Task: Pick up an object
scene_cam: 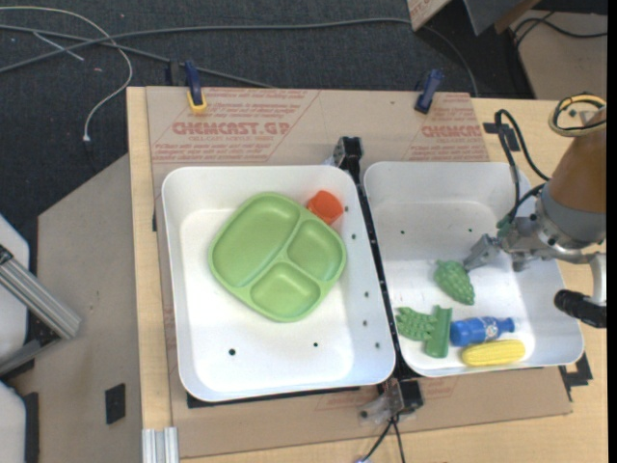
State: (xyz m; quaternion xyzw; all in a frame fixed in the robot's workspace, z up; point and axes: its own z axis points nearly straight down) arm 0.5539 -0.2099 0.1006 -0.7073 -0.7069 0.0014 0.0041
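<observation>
We read "CHEMCAST GP" in red on the brown board (289, 123) covering the table, printed again at its right. In the right bin (424, 186), the claw (482, 252) hung just above a green cone-shaped toy (453, 282); we could not tell how its fingers stood. Near the front wall lay a green block (425, 327), a blue bottle (479, 331) and a yellow corn (495, 353), crowded together. The left bin (193, 287) held a green tray (279, 256) touching an orange piece (326, 204), with bare floor in front.
</observation>
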